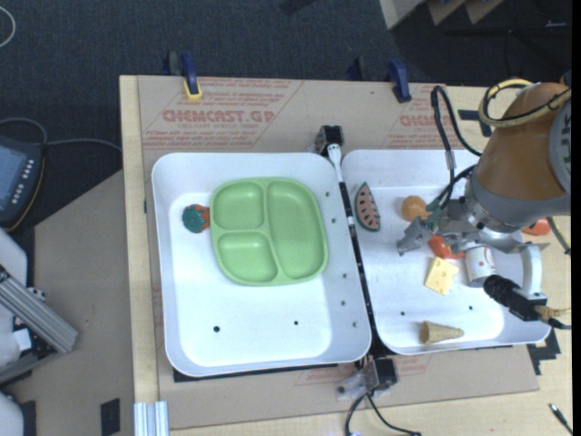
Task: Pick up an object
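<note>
- Camera view: the bench (136,243) holds two white bins side by side, the left bin (263,334) and the right bin (399,312).
- In the left bin lies a green plate (270,230) with three parts. Touching its 9 o'clock edge is a small blue and orange toy (195,217).
- The arm (522,166) comes in from 3 o'clock, over the right bin.
- The pincer (425,234) points to 9 o'clock, low over the middle of the right bin. It is small and dark, so I cannot tell if it is open or closed.
- An orange ball (414,207) sits just at the pincer's 11 o'clock.
- A red thing (442,246), maybe a toy, lies by the pincer at 4 o'clock.
- A yellow cheese block (442,276) lies at the pincer's 5 o'clock.
- A melon slice (367,207) lies near the right bin's 9 o'clock wall.
- A cone (440,332) lies near its 6 o'clock wall.
</note>
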Controlling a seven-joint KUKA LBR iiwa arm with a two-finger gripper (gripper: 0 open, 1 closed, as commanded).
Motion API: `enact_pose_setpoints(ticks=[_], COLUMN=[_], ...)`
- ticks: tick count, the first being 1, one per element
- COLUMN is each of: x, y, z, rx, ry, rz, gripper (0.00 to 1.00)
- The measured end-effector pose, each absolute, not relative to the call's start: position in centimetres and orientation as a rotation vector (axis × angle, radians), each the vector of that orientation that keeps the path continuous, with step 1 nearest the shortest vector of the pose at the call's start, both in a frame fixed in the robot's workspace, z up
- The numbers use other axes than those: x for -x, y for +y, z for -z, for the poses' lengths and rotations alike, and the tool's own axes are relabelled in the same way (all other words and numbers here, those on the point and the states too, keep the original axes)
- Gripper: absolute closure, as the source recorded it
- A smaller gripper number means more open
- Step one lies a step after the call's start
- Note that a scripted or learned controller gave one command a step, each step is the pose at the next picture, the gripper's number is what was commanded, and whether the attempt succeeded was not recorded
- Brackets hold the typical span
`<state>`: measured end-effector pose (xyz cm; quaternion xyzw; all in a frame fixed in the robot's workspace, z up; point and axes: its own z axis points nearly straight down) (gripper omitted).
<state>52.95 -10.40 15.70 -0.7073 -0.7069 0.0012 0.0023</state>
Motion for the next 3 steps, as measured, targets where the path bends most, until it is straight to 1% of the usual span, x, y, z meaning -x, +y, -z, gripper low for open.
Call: enact_pose_setpoints(ticks=[1,2,3], x=[-53.2,-53.6,-53.6], y=[-10.5,-10.4,-10.5], z=[-11.4,-8.7,-9.8], rx=[2.218,2.225,2.228], ry=[-2.217,-2.228,-2.228], rz=[-0.004,0.008,0.009], gripper=[0.00,0.00,1.00])
